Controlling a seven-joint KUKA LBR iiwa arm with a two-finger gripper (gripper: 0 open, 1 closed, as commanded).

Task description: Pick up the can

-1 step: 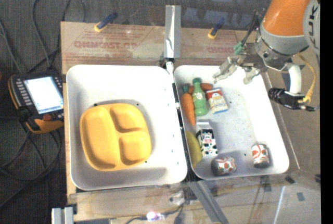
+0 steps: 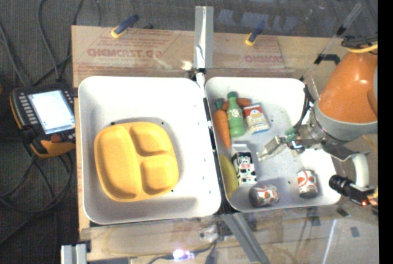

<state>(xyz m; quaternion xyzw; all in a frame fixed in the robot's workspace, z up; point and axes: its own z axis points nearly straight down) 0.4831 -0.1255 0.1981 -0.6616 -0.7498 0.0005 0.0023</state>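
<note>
Two small red-and-white cans lie near the front of the right bin [image 2: 288, 86]. One can [image 2: 264, 195] is at the front middle. The other can [image 2: 306, 182] is further right, close to the arm. My gripper [image 2: 277, 145] hangs over the middle of the right bin, reaching in from the right. It is above bare bin floor, behind both cans and apart from them. Nothing shows held in it.
The right bin also holds a carrot [image 2: 221, 124], a green bottle [image 2: 235, 115], a red-and-white carton [image 2: 255, 118], a black-and-white carton [image 2: 244, 167] and a banana [image 2: 229, 175]. A yellow divided tray [image 2: 136, 159] sits in the left bin [image 2: 92, 109].
</note>
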